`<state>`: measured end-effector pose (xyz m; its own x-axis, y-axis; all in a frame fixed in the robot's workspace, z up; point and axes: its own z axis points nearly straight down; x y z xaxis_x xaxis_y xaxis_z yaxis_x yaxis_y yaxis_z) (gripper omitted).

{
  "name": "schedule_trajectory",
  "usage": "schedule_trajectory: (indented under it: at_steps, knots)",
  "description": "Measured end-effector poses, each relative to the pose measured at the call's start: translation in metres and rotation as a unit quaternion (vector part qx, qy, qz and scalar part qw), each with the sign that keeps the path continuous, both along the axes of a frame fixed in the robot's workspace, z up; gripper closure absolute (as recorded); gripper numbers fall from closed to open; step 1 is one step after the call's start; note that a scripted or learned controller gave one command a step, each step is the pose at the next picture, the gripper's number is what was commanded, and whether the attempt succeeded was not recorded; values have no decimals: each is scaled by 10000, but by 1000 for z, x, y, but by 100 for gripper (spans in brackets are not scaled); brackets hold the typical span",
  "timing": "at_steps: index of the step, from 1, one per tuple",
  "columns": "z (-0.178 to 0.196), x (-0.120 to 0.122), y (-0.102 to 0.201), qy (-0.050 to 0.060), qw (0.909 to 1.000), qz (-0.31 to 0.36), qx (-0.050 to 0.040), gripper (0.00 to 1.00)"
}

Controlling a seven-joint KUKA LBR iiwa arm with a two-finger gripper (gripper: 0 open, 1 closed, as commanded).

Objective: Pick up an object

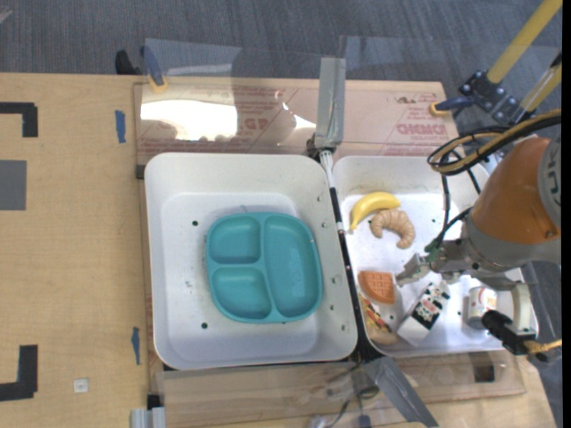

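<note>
Camera view, looking down at a slant on the worktop (71, 239). Two shallow white bins sit side by side: the left bin (169, 194) holds a teal divided plate (264, 267) with three compartments, lying near the bin's middle. The right bin (419, 172) holds the candidate objects: a yellow banana (373, 207) toward its far edge, a tan croissant (394, 226) touching the banana's near side, an orange waffle-like piece (378, 286) close to the bin's left wall, and a black-and-white patterned block (429, 308) toward the near edge; its printing is too small to read. The end effector (417, 267) hangs over the right bin between the croissant and the patterned block; whether its fingers are apart or together cannot be told, and nothing is seen between them. Red mirrored lettering on the cardboard panel (401, 114) behind the bins is illegible.
</note>
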<state>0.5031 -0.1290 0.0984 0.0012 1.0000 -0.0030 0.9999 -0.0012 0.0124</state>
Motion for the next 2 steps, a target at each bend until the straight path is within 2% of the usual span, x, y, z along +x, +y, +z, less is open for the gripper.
schedule_trajectory:
  at_steps: [1, 2]
  knots:
    - [-9, -21, 32, 4, 10000, -9, -11, 0]
    - [1, -19, 33, -19, 10000, -5, -8, 100]
